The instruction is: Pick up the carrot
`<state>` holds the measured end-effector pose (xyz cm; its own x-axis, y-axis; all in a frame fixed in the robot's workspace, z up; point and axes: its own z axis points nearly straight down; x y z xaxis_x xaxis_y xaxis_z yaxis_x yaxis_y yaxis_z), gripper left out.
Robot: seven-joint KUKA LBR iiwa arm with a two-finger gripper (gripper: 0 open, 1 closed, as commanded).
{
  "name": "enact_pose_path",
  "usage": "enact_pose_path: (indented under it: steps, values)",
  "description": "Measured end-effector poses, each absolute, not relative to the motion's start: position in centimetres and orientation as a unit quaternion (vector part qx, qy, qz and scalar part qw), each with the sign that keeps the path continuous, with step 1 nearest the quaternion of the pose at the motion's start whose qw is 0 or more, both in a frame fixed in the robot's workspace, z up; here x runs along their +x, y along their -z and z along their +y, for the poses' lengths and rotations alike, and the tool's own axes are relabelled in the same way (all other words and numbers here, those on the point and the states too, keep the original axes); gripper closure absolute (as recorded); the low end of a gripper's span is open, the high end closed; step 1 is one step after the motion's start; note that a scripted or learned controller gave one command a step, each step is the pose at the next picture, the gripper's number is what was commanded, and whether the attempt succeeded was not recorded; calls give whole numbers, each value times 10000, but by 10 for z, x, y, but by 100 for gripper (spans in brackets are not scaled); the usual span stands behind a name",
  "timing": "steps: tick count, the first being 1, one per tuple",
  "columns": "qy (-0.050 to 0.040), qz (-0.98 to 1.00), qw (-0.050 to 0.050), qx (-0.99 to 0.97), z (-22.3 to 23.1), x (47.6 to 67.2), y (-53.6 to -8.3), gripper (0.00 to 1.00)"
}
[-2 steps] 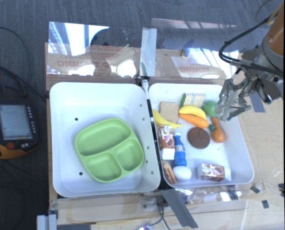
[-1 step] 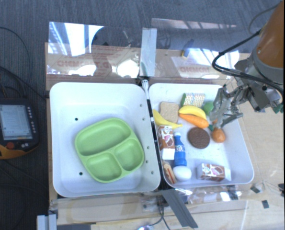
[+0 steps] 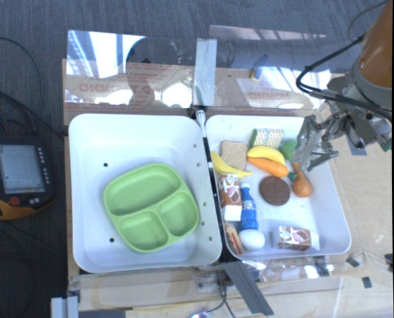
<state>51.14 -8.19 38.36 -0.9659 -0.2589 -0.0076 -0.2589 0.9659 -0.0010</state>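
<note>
Where the right bin (image 3: pixel 329 197) holds its clutter of play food, the carrot (image 3: pixel 268 167) lies near the middle of the upper half, an orange taper slanting from upper left down to lower right.

- Carrot: flat on the bin floor, not lifted. A yellow banana (image 3: pixel 265 154) lies along its upper side, touching or nearly so; a brown cookie (image 3: pixel 275 190) sits just below its lower end.
- Small orange piece (image 3: pixel 302 187): just right of the cookie, near the carrot's lower tip, easy to mistake for the target.
- Other contents: a cracker (image 3: pixel 234 154) toward the upper left corner, a speckled box (image 3: pixel 269 137) by the far wall, a blue bottle (image 3: pixel 248 207) and a white egg (image 3: pixel 253 239) along the left wall, and a small carton (image 3: pixel 294 237) near the front edge.
- Pincer (image 3: pixel 309 154): low over the bin's right side, just right of the carrot and above the small orange piece; fingers appear apart, nothing between them.
- Left bin (image 3: pixel 91 138): carries a green divided plate (image 3: pixel 151 207), apart from the work.

Handling note, as judgement: the grasp wants the pincer shifted left to centre over the carrot's thicker middle, fingers set across its narrow width and not along its length. The banana crowds one side, so the finger there needs the slim gap between them, or the grasp should move toward the freer lower end. Descend straight, close, then lift clear before travelling.
</note>
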Motion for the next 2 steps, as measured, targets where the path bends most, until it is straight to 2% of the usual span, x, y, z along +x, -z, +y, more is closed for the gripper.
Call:
enact_pose_path:
  steps: [2]
  values:
    - [-1, 9914, 85, -1303, -81, 514, -403, 100]
